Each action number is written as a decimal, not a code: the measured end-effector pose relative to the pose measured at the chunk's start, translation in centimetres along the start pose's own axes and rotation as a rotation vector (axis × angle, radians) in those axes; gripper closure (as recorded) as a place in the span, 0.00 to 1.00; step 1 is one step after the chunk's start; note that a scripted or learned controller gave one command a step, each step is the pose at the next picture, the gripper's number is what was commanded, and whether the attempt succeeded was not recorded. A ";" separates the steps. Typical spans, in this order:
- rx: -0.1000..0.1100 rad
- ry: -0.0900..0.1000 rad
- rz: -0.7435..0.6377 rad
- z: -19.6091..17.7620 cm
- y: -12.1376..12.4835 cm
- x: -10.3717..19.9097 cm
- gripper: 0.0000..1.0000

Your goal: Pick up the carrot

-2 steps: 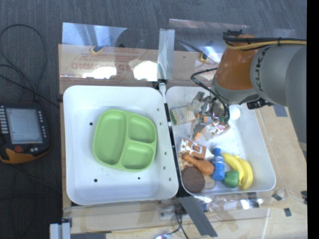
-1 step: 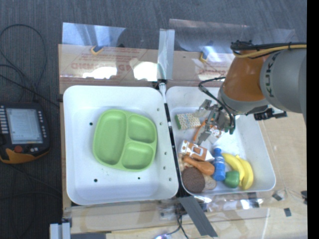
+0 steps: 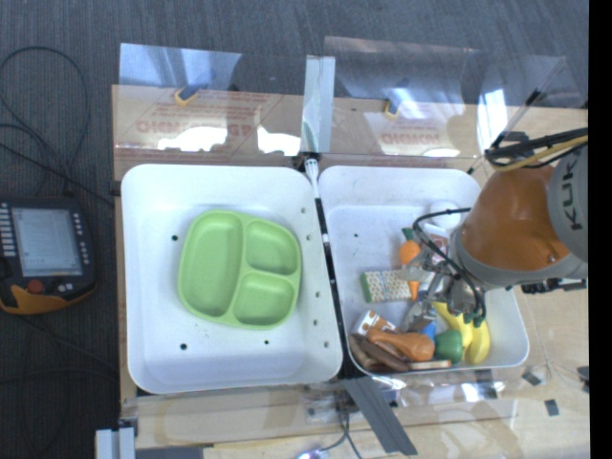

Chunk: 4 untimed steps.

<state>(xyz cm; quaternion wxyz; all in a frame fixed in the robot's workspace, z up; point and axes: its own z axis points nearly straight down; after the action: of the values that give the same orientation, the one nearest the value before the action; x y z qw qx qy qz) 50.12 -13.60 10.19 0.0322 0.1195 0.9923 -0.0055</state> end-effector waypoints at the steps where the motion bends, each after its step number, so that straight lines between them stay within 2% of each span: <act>1: -0.004 0.033 -0.039 0.8 4.3 -6.4 0.00; 2: -0.004 0.016 -0.039 -0.5 4.4 -6.9 1.00; 3: -0.009 0.054 -0.122 -8.4 10.1 -4.0 1.00; 4: -0.010 0.065 -0.225 -8.5 10.3 3.5 1.00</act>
<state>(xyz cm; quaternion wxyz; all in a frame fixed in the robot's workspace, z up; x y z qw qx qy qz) 48.65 -2.65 18.37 -0.0003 0.0073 1.0000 -0.0001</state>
